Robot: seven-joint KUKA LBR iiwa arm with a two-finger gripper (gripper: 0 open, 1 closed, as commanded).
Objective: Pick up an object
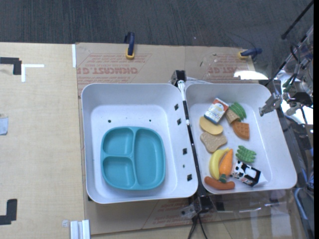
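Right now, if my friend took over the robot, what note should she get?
Gripper: at the right bin's right rim, holding nothing visible; open or shut is unclear.
Things: toy foods lie in the right bin, such as a banana, carrot, bread slice and milk carton. A teal divided plate sits in the left bin.
Done: nothing picked.
Left: grasp and lift one object.

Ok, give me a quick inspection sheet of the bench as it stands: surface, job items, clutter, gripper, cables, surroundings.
Surface: cardboard sheet under two white bins, held by blue clamps.
Job's things: right bin holds toy food: milk carton, bread slice, banana, carrot, sausage, cow-patterned box, green pieces.
Clutter: teal divided plate in left bin.
Gripper: gripper at right bin's far right edge, nothing seen between its fingers.
Cables: black cable below the bins.
Surroundings: dark carpet beyond.
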